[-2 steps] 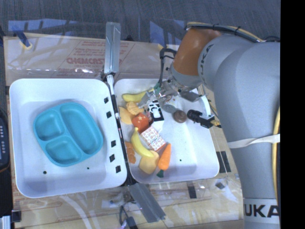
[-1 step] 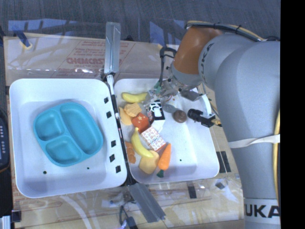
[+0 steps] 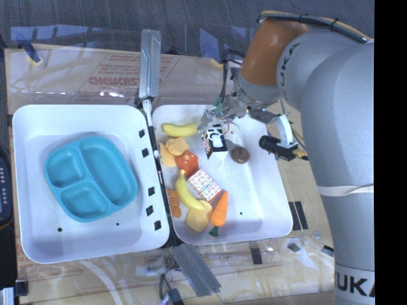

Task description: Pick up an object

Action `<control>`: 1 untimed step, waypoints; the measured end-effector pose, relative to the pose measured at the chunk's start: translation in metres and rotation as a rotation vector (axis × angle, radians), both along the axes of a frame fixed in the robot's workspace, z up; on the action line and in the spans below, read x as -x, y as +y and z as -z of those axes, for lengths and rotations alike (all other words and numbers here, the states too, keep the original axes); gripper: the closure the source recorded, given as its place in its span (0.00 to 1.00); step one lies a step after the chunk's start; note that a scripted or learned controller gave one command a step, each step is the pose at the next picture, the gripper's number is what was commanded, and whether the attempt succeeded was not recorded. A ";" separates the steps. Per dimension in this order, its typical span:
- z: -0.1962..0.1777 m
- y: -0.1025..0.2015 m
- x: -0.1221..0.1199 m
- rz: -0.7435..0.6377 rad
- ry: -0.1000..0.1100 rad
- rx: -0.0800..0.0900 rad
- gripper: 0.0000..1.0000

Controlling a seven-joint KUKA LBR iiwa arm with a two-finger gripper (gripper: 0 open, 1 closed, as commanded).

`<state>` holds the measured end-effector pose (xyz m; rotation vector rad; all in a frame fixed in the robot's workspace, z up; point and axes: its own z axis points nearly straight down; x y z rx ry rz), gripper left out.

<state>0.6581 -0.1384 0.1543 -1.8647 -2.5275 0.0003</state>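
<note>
- Two shallow white bins sit side by side on a bench covered with clear plastic sheet; the left bin (image 3: 25, 189) is in the left half of the frame, the right bin (image 3: 267, 189) in the middle.
- Inside the left bin lies a blue divided plate (image 3: 91, 178) with three compartments.
- The right bin holds toy food along its left side: a banana (image 3: 180, 129) at the top, a red piece (image 3: 187, 162) below it, a small printed carton (image 3: 204, 184), a second banana (image 3: 189, 195), a carrot (image 3: 219, 210) and a yellow pear (image 3: 198, 219) near the lower edge.
- A small brown round object (image 3: 240, 155) lies apart, near the middle of this bin.
- The gripper (image 3: 215, 136) is low over the upper part of the right bin, just right of the top banana; I cannot tell how its fingers stand, and nothing shows held.
</note>
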 end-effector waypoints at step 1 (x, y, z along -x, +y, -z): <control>0.002 0.000 0.001 0.000 0.004 0.000 0.00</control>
